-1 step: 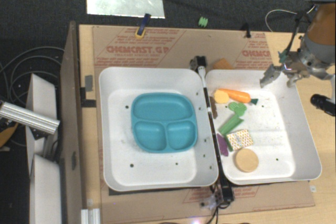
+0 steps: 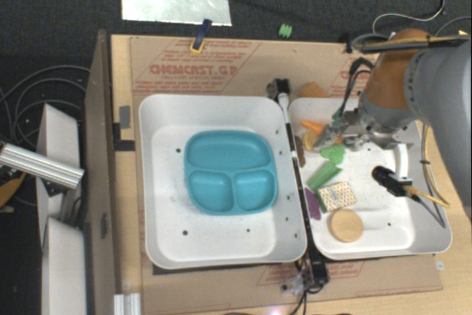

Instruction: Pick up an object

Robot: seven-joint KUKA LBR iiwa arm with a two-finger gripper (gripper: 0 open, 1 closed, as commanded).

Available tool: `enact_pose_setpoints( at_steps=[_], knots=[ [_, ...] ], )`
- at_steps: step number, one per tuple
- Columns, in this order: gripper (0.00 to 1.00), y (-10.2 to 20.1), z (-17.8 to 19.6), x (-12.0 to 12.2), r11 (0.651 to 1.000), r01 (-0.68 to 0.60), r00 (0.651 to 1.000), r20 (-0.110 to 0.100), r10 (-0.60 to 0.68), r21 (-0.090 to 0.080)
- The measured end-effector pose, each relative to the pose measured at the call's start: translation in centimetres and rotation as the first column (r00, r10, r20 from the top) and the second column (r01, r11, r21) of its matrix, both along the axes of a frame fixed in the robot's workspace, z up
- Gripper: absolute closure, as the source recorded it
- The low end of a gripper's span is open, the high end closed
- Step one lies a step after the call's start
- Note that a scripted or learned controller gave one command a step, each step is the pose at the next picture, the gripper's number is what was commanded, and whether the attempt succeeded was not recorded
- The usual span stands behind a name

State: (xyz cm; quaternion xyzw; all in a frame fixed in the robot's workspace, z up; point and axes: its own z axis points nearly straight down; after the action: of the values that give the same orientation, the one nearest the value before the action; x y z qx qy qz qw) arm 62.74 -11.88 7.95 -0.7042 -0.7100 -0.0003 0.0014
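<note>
Overhead, the gripper (image 2: 333, 138) is hanging low in the right bin (image 2: 424, 229), near its left wall; finger spread: cannot tell. Just below it, a green block (image 2: 323, 175) is lying with its long axis slanting upper-right to lower-left, crowded by a checkered piece (image 2: 337, 195) and tan disc (image 2: 345, 225). Left bin (image 2: 158, 181) is holding a blue tray (image 2: 230, 172).

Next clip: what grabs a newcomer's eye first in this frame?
The turquoise divided tray lying alone in the left white bin stands out most. Next comes the grey arm with its orange band, reaching from the right with its end effector low over the upper part of the right bin. There, small items cluster: green blocks, a round tan disc, a purple strip.
</note>
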Motion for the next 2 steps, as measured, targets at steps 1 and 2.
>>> enact_pose_setpoints(
  at_steps=[1, 2],
  knots=[
    [0.00, 3.3, 0.4, -3.1, 1.000, 0.002, 1.000, -0.001, -0.002, -0.001],
    [0.00, 3.4, 0.4, -6.7, 1.000, 0.008, 1.000, -0.002, -0.008, -0.001]
  ],
)
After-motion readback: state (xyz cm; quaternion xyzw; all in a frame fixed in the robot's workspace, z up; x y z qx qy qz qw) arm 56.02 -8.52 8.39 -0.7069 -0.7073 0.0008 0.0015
